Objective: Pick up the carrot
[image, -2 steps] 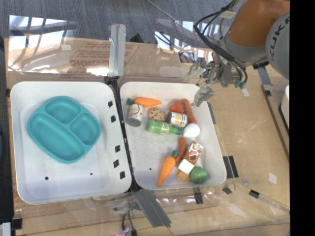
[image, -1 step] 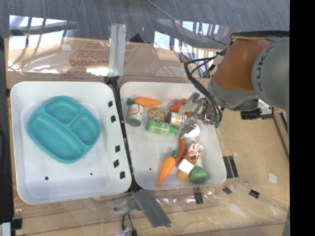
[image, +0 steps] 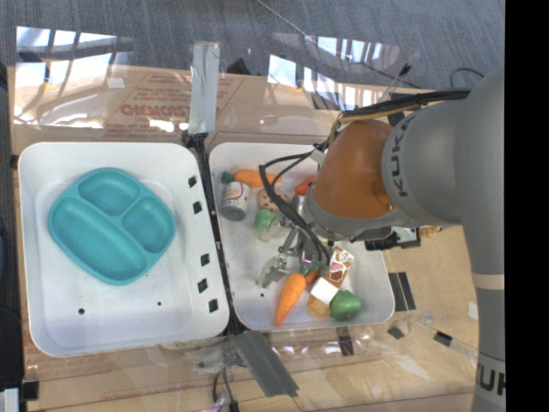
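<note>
Two shallow white bins [image: 210,230] sit side by side. Just right of the metal two-finger gripper [image: 276,270], whose state I cannot tell, lies the tapered orange plastic carrot [image: 290,297]: probably light, rigid, slick; best pinched across its thicker upper half.

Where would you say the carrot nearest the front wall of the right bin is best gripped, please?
Probably around the thick upper half of the carrot, from above, fingers closing across its width. It lies flat, tilted, tapering to a point toward the bin's front wall. The left side is open; the white block crowds its right. The gripper hovers at its top end.
</note>
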